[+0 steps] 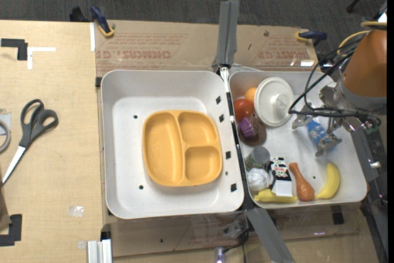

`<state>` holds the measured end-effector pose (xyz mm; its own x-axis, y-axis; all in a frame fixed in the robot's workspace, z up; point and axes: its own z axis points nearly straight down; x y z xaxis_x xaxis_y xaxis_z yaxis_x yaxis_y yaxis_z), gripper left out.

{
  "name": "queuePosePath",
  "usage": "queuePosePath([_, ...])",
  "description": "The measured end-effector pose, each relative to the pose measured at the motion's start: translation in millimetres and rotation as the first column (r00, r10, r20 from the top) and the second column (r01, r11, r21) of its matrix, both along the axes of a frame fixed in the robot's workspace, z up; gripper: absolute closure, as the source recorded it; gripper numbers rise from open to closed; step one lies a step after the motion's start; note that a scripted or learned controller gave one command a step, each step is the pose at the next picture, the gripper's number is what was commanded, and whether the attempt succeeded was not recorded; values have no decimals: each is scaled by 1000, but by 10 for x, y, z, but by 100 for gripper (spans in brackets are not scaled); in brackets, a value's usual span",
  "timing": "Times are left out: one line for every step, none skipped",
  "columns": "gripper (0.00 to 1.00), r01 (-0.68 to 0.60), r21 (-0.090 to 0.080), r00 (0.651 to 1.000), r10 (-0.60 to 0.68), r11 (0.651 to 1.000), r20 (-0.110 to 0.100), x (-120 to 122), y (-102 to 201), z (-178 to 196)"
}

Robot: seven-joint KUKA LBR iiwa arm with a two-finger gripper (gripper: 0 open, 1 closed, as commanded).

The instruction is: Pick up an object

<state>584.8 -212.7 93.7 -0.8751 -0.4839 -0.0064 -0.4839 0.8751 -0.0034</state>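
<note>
The right bin [354, 197] holds several objects. A white round lid [273, 101] lies at its back, with an orange ball [250, 94] and a red fruit [242, 108] beside it. Below these lie a purple item [249, 127], a grey cup [259, 156], a white ball [257, 178] and a black-and-white toy [280, 170]. A carrot [300, 180] and a banana [329, 182] lie near the front wall. My gripper [320, 127] hangs low at the bin's right side, directly over a small blue object [315, 131]. Cables and the wrist hide part of it.
The left bin [117, 151] carries a yellow divided plate [183, 147]. Scissors [29, 126] lie on the wooden bench far left. A cardboard sheet [160, 49] lies behind the bins, held by clamps [101, 20]. A grey divider [227, 34] stands between the bins.
</note>
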Motion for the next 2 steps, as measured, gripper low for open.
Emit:
queuePosePath([0, 9, 1, 1000, -9, 1000, 1, 174, -76, 8])
queuePosePath([0, 151, 1, 989, -151, 989, -4, -536, -85, -13])
